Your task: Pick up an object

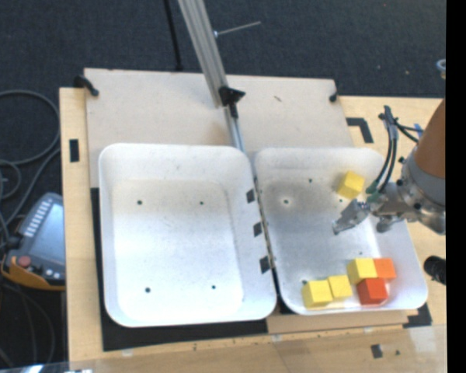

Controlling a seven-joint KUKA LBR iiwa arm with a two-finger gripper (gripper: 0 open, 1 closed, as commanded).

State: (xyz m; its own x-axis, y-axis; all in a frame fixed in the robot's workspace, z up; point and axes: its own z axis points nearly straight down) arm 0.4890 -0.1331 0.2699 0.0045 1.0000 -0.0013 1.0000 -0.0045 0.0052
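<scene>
Yellow block (351,184), small, rigid, probably light, lying just beyond the gripper (346,222) in the right bin (295,231), best pinched across flat opposite faces; finger state impossible to tell.

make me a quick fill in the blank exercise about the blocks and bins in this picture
1. All the blocks lie in the ____ bin.
2. The lone yellow block sits ____ the gripper in the picture.
3. The cluster at the near edge has two orange blocks and ____ yellow ones.

Missing words: right; above; three
</scene>
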